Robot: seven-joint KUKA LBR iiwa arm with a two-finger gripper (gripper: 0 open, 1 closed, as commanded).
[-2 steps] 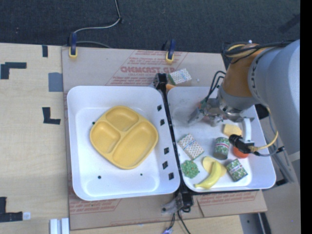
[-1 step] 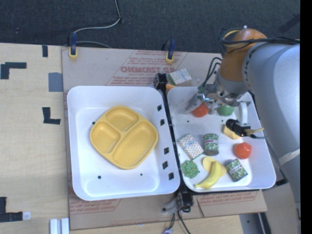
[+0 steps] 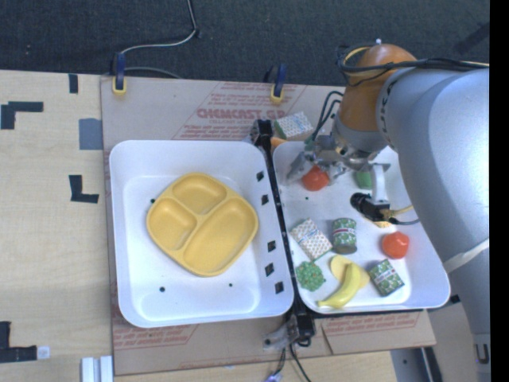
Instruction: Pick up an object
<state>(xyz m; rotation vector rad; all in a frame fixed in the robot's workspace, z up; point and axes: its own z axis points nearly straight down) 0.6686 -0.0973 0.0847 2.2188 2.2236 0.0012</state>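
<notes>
My gripper (image 3: 322, 164) is low in the far part of the right bin (image 3: 429, 289), under the orange-banded wrist. A small red ball (image 3: 315, 180) lies right below it, touching or nearly touching the gripper. In the same bin there is a second red ball (image 3: 394, 245), a banana (image 3: 343, 285), a green can (image 3: 344, 235), a white-and-green box (image 3: 310, 239), a round green packet (image 3: 310, 275), another green packet (image 3: 386, 277) and a green item (image 3: 363, 177) partly hidden by the wrist.
A yellow divided plate (image 3: 203, 223) lies in the left bin (image 3: 127, 213). A small patterned box (image 3: 293, 125) sits at the far rim of the right bin. The grey arm covers the bin's right side.
</notes>
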